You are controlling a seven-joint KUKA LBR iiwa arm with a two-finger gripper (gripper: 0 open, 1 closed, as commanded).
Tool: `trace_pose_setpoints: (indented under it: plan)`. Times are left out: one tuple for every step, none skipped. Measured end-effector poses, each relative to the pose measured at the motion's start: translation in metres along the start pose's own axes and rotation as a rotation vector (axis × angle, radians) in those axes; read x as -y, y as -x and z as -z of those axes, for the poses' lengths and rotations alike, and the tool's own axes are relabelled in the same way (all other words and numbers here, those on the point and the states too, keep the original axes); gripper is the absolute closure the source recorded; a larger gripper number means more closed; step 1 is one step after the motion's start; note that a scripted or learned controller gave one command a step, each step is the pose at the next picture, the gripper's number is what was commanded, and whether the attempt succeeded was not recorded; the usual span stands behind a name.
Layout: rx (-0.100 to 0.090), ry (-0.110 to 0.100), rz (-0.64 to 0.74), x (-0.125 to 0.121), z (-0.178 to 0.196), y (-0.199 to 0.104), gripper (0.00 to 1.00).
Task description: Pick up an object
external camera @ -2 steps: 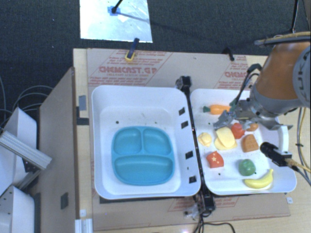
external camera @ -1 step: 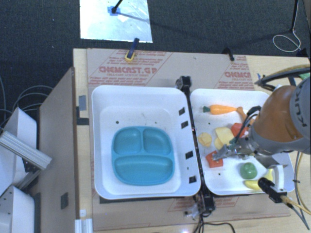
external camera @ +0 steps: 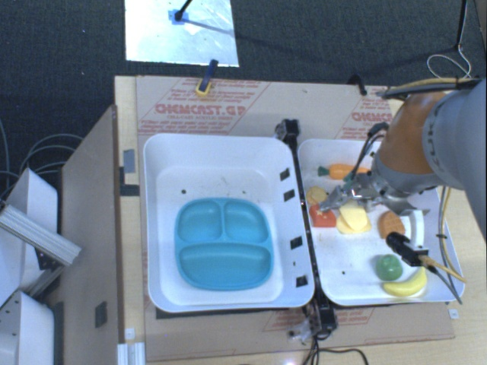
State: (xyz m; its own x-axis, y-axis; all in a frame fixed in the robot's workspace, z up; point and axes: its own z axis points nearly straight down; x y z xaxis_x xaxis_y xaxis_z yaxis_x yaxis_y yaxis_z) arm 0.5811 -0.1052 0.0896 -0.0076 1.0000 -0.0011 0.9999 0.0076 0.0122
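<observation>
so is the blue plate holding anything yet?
Empty. The blue plate in the left bin shows bare compartments; the toy food lies in the right bin.

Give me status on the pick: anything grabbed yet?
Done: the arm is in over the right bin, with the gripper low beside the red piece and the pale yellow piece. In hand: nothing visibly between the fingers. Left: grasp and lift. The banana, green ball and carrot lie untouched.
</observation>
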Motion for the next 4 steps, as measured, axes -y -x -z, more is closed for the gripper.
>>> trace_pose_setpoints:
  plan:
    - [-0.006,-0.042,-0.006,-0.085,-0.008,0.001,0.0]
    - [-0.003,-0.003,0.003,-0.091,0.101,-0.08,0.0]
    - [-0.004,0.01,0.003,-0.094,0.337,-0.148,0.0]
    - [-0.003,-0.004,0.001,-0.094,0.377,-0.206,0.0]
